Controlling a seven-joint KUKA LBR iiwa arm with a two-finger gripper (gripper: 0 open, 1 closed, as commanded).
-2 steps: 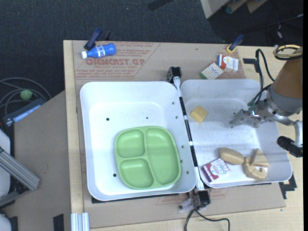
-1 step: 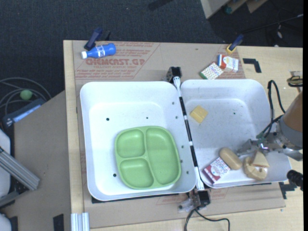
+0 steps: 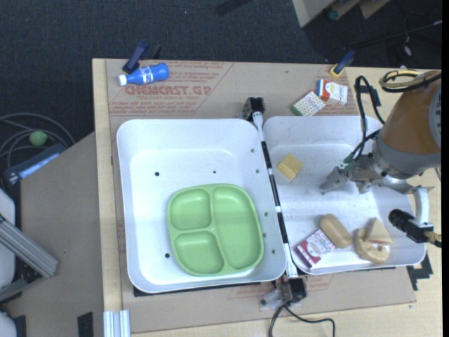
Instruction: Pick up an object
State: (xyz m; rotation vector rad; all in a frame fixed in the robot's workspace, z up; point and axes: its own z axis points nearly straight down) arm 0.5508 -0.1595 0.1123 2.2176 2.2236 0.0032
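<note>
The right bin (image 3: 309, 133) holds a pale yellow block (image 3: 289, 167) near its left wall. Along its front lie a tan bread-like roll (image 3: 335, 230), a red and white packet (image 3: 315, 248) and a tan pastry-like piece (image 3: 372, 242). My gripper (image 3: 338, 180) hangs low over the middle of this bin, to the right of the yellow block and above the roll, with nothing seen in it. The arm's orange band (image 3: 415, 121) is at the right edge. In the left bin (image 3: 140, 146) lies a green divided plate (image 3: 214, 228).
On the bench behind the bins lie a blue and white bottle (image 3: 144, 74) and two small printed boxes (image 3: 309, 104) (image 3: 334, 92). Black cables (image 3: 365, 100) loop beside the arm. A black clamp (image 3: 254, 107) sits where the bins meet.
</note>
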